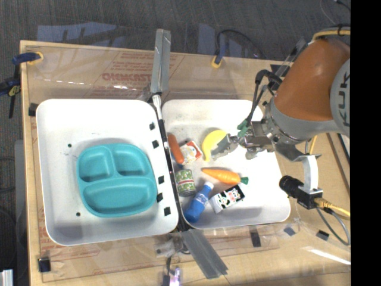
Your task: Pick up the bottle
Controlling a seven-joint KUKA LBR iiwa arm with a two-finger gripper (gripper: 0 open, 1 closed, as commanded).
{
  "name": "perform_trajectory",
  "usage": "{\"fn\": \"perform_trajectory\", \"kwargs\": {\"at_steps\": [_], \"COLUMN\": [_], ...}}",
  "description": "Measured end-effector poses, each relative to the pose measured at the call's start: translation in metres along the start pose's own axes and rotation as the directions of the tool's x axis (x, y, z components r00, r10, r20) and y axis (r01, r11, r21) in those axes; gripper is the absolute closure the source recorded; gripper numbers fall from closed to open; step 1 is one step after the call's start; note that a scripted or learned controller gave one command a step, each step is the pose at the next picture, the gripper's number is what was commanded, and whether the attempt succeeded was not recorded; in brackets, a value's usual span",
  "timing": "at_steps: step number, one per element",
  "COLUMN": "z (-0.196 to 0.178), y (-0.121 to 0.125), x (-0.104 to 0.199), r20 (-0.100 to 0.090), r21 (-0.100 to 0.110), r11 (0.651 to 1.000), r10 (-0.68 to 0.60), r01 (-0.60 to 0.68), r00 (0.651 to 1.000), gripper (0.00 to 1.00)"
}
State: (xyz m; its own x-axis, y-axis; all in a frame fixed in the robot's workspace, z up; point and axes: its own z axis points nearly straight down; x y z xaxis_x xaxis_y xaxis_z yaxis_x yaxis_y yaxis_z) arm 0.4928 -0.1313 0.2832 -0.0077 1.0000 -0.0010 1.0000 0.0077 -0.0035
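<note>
1. The bottle [198,201], blue with a white cap, lies on its side in the lower left corner of the right bin [262,210], against the divider.
2. Its long axis runs diagonally, cap toward the upper right, base toward the lower left.
3. The end effector [223,146] hovers near the bin's middle beside a yellow lemon [212,139]; its fingers look spread with nothing between them.
4. The bottle lies down and to the left of the end effector in the frame, past the carrot [221,175].
5. A small can [185,182] touches the bottle's upper left side, likely crowding a grasp.
</note>
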Motion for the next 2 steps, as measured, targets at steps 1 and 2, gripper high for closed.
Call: {"fn": "perform_trajectory", "kwargs": {"at_steps": [1,2], "z": [0.1918,0.1839], "y": [-0.0065,-0.0050], "x": [0.0076,0.0073], "r20": [-0.001,0.001], "r21": [-0.001,-0.002], "r11": [1.000,1.000], "r10": [0.020,0.014], "r01": [-0.020,-0.014], "r00": [1.000,1.000], "gripper": [0.00,1.00]}}
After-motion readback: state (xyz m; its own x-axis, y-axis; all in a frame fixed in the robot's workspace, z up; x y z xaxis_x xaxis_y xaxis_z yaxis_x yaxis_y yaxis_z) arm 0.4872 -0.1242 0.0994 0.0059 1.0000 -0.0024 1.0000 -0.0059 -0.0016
